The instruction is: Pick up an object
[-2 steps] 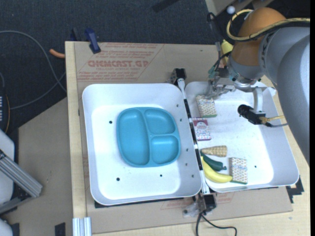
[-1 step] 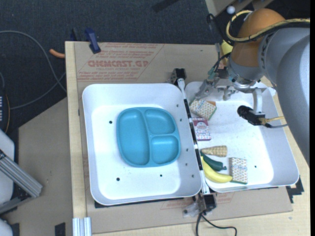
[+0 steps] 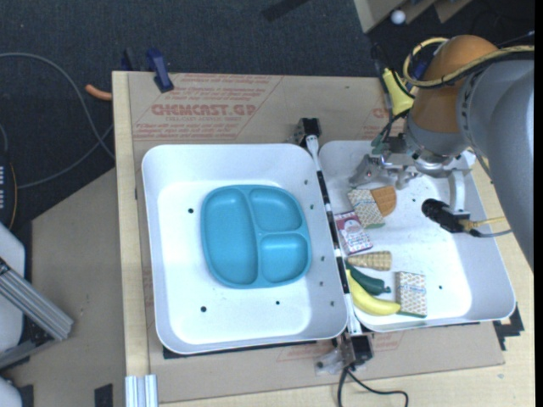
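My gripper (image 3: 386,172) hangs low over the far part of the right bin (image 3: 475,261), under the grey arm with its orange band. Just below it in the view lie a checkered packet (image 3: 366,205) and an orange-brown piece (image 3: 384,199), side by side and touching. Along the bin's left wall, toward the front, lie a red and white packet (image 3: 351,231), a tan cracker (image 3: 372,260), a dark green vegetable (image 3: 368,280), a yellow banana (image 3: 374,303) and a second checkered packet (image 3: 411,292). I see nothing held in the gripper.
The left bin (image 3: 170,193) holds a blue divided plate (image 3: 254,234). Both bins rest on a cardboard sheet (image 3: 204,108) on the bench. The right half of the right bin's floor is bare white. A blue clip (image 3: 159,69) sits at the cardboard's far left edge.
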`<state>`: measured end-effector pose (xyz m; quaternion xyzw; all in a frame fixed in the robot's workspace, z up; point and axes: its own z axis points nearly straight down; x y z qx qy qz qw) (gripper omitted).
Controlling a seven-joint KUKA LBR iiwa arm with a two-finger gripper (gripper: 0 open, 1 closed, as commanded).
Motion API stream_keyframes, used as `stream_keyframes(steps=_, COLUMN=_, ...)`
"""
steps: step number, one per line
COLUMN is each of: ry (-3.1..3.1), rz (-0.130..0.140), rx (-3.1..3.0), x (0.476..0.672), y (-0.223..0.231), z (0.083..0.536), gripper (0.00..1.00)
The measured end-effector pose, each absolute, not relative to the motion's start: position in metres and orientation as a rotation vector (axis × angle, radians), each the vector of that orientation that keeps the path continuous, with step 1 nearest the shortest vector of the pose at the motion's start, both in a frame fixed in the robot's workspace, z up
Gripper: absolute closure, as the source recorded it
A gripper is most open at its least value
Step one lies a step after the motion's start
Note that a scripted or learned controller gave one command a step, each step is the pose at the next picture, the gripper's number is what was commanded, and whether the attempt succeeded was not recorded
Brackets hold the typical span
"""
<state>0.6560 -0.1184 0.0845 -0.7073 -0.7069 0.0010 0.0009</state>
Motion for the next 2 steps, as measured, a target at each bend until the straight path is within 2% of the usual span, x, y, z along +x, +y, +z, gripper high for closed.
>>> stream_keyframes(steps=1, ry=-2.219, rz=0.001, rx=-2.221, x=0.633, y=-0.106, z=0.085, gripper=0.00)
stream_keyframes(steps=2, ry=-2.220, rz=0.000, rx=-2.223, x=0.634, y=-0.106, z=0.095, gripper=1.00)
